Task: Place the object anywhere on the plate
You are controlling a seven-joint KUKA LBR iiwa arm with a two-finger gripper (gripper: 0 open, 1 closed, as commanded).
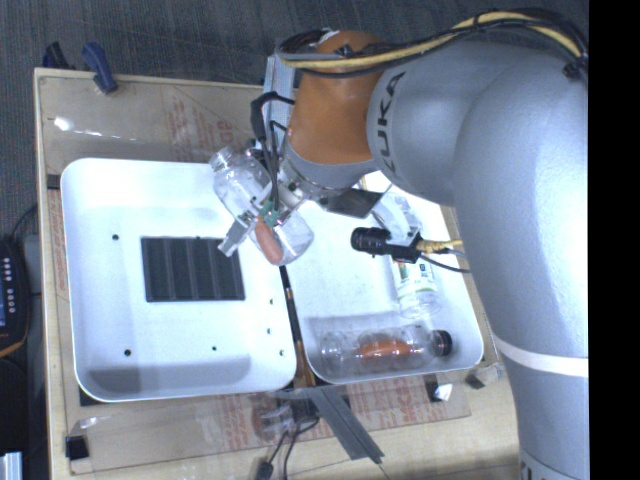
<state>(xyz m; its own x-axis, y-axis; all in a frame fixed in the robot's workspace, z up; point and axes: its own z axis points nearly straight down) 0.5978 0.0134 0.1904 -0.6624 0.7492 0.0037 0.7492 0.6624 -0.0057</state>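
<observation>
Wooden bench (60, 128), white bins (100, 268), dark carpet (200, 8)

We are looking down on a desk (60, 108) carrying two shallow white bins, as the grey arm (500, 168) with its orange band (335, 118) is reaching in from the right. Its tool (255, 218) is hanging over the gap between the bins, a clear plastic bottle (240, 183) and a small orange-red piece (268, 240) showing at its tip; whether they are gripped we cannot tell. A dark ribbed plate (192, 268) is lying flat in the left bin (90, 198). In the right bin (460, 353), a clear bottle (375, 348) is lying on its side along the near wall, another labelled bottle (415, 288) beside it.
</observation>
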